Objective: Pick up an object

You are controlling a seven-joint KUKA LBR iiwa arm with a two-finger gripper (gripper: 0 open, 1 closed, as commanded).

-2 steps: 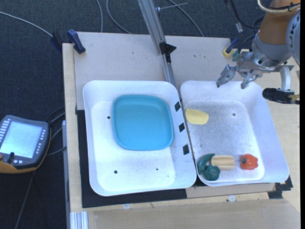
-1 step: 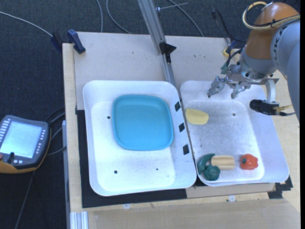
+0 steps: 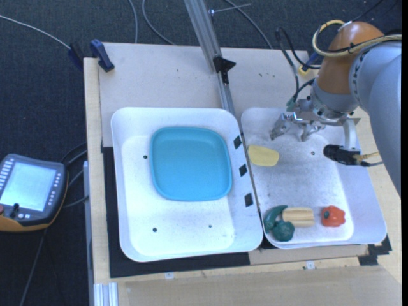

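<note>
At the far left, off the counter [image 3: 159, 75], a handheld control pendant [image 3: 29, 190] with a lit screen lies on the dark floor, cables trailing nearby. A blue clamp [image 3: 102, 55] sits at the counter's upper left corner.

The left bin [image 3: 127, 171] holds a turquoise plate [image 3: 191, 163] with rounded corners, lying flat near the bin's upper middle. A slanted metal rail [image 3: 207, 37] runs down from the top edge toward the seam between the two bins.

In the right bin [image 3: 363, 190], a pale yellow, rounded object [image 3: 263, 155] lies near the bin's left wall, apart from everything else. Along the bin's near edge sit three items in a row: a dark green vegetable-like piece [image 3: 279, 224], touching a tan block [image 3: 298, 217] just beside it, then a red pepper-like toy [image 3: 332, 216] a little apart to the right.

The tool [image 3: 295, 127] hangs over the upper part of the right bin, above and to the right of the yellow object, its metal fingers spread apart with nothing between them. The grey arm with its orange band [image 3: 341, 50] rises behind it toward the right. A black cylindrical part [image 3: 341, 153] projects just below the wrist.
</note>
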